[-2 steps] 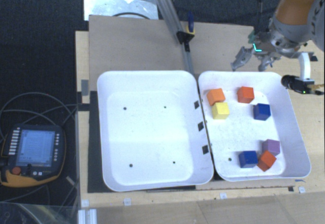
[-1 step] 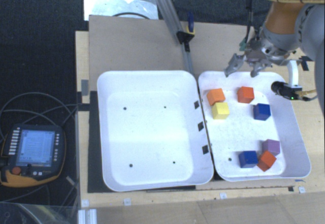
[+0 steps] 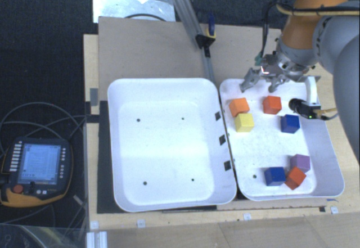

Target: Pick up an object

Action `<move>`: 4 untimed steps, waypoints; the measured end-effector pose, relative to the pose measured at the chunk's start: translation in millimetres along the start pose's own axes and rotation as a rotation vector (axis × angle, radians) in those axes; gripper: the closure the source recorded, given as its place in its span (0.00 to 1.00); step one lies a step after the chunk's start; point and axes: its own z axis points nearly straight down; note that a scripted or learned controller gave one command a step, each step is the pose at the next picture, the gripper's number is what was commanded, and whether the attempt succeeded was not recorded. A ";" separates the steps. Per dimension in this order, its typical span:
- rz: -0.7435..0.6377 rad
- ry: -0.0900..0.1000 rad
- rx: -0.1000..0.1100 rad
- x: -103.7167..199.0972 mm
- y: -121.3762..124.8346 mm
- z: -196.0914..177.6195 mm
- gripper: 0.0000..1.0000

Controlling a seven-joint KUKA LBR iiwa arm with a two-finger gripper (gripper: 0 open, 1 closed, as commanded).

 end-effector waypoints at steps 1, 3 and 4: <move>0.003 0.000 -0.002 -6.7 2.0 42.9 0.00; 0.002 -0.001 -0.011 -9.8 3.1 -36.7 1.00; 0.001 -0.001 -0.008 -10.0 4.7 -68.1 1.00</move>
